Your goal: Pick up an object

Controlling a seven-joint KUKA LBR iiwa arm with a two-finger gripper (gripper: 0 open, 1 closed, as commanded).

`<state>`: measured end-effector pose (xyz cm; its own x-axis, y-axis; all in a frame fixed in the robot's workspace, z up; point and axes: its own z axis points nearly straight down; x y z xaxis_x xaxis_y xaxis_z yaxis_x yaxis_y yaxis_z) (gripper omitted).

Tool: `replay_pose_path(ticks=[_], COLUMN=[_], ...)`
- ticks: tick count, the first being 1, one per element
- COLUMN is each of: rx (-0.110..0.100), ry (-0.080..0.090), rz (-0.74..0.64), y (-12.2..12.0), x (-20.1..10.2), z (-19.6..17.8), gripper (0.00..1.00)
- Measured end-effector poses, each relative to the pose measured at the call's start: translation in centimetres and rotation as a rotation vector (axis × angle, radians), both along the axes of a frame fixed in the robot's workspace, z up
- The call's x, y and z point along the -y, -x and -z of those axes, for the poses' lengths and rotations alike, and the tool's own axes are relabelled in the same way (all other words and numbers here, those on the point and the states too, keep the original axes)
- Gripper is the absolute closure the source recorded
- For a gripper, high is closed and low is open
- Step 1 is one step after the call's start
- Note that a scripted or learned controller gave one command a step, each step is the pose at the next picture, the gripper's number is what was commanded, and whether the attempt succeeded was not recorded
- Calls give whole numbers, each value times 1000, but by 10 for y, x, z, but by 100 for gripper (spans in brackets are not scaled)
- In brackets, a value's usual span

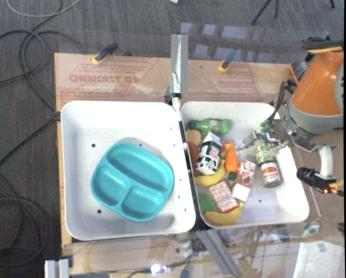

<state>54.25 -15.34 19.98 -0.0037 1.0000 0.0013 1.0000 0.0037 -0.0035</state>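
Claw is down in the right bin, near its far right corner, but I can't tell whether it's open or closed – too small and tangled in shadow to read. Nothing visibly held, so I'd call the pick not done yet.

Just beside it sit a green-topped jar and a red can. Those look like the likeliest targets. Further toward the bin's left side there's a carrot, a cow-print carton, a green bottle, a banana and a red box, all piled close.

The left bin has a teal tray – well apart from the arm.

Still left, by my read: close on something and lift it.
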Motion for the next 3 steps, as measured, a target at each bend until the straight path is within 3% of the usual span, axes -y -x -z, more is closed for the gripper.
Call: replay_pose_path(ticks=[1, 2, 3], rx=[7, 11, 16], ry=[2, 4, 5], rz=[160, 118, 116], y=[5, -50, -52], x=[52, 40, 39], z=[86, 111, 100], gripper=[0, 0, 100])
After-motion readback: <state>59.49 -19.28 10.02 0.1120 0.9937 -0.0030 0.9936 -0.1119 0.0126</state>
